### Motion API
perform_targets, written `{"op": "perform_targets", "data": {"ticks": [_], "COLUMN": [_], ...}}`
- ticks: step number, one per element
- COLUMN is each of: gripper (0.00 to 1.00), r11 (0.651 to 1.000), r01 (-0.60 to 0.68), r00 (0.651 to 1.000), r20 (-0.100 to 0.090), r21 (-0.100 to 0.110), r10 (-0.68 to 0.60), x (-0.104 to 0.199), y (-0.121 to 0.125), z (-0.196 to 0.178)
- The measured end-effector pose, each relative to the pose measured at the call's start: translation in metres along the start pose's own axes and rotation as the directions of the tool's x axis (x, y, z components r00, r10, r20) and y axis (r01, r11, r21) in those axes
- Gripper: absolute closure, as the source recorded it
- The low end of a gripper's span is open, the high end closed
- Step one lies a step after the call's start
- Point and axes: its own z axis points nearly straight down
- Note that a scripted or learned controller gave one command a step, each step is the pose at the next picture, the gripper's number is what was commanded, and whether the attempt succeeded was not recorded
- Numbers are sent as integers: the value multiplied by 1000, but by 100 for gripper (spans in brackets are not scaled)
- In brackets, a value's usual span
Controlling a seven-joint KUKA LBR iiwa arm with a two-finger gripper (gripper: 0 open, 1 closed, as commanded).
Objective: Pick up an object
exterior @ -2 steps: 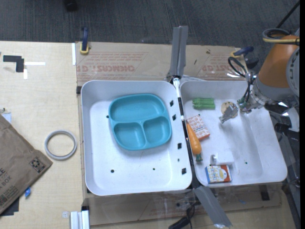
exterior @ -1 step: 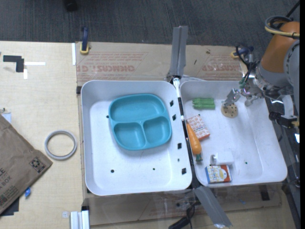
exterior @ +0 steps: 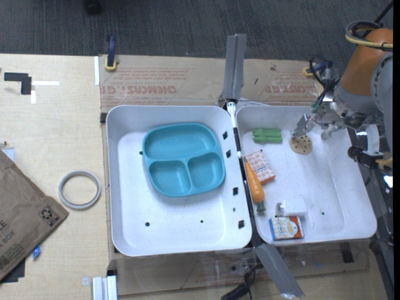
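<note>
My gripper hangs over the far right part of the right bin, just above and beside a round tan cookie with dark dots. Nothing shows held in it. Left of the cookie lies a green ridged piece. An orange carrot lies along the bin's left wall, with a red-and-white snack box touching it. A small carton with a blue top sits at the near edge, a white block just behind it.
The left bin holds a blue divided plate. A grey tape ring and a cardboard box lie on the bench to the left. The arm's orange band rises at the right, with cables around it.
</note>
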Motion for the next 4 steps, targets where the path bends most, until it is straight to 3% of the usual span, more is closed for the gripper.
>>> {"op": "perform_targets", "data": {"ticks": [1,2,3,4], "gripper": [100,100,100,100], "r11": [1000,988,1000,988], "r01": [3,-156,29,153], "r00": [1000,988,1000,988], "r20": [5,3,5,3], "r21": [-4,1,-2,0], "r10": [-3,156,-29,-153], "x": [0,3,6,-16], "y": [1,-7,-1,-60], "z": [-11,-8,-95,-142]}}
